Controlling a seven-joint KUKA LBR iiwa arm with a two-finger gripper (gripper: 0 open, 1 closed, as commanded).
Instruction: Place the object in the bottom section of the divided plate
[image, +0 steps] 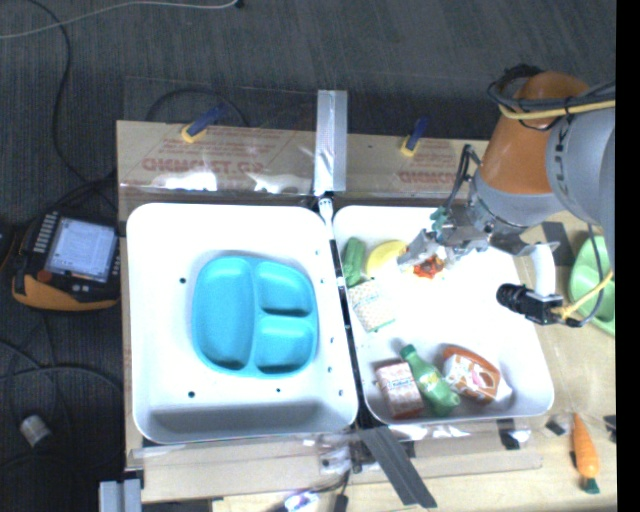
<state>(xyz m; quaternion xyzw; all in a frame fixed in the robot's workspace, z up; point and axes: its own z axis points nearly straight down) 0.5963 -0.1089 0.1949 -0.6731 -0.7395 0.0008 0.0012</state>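
In the camera view, the arm reaches in from the right over the far part of the right bin. The gripper hangs low near that bin's back edge, with a small red-and-white object just under its tips; whether the gripper is spread or closed on it cannot be told from here.

Just left of the gripper lie a yellow lemon-like piece and a green vegetable, close to the wall between the bins. A pale checked packet sits nearer the middle. Along the front edge of the right bin crowd a brown box, a green bottle and an orange-red packet. The middle and right side of this bin's floor are bare.

The left bin carries the blue divided plate, set in its middle, with white floor all round it. The plate's sections hold nothing.
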